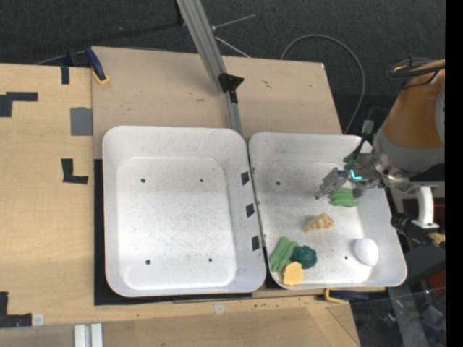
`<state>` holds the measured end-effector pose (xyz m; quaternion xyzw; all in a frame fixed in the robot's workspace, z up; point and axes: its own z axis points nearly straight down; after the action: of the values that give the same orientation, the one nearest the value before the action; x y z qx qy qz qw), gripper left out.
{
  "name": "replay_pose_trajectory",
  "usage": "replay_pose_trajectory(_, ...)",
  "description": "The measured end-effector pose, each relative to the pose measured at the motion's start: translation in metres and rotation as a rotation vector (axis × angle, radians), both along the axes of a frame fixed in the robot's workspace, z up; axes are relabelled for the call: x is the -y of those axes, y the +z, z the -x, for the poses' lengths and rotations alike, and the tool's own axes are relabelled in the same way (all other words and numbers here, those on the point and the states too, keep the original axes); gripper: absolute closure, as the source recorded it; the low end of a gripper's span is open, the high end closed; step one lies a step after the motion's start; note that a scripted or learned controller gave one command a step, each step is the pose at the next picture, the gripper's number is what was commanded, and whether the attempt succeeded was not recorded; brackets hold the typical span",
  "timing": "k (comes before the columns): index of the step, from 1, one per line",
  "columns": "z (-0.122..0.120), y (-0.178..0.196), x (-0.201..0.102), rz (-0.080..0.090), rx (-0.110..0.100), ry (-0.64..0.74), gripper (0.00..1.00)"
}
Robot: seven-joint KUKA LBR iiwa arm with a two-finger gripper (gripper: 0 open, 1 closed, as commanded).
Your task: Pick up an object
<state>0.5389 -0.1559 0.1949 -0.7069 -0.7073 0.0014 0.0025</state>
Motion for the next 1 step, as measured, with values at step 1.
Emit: replay_pose_trajectory(1,-0.0009,0.0019,0.0001,0.001,0.004,0.001,0.0)
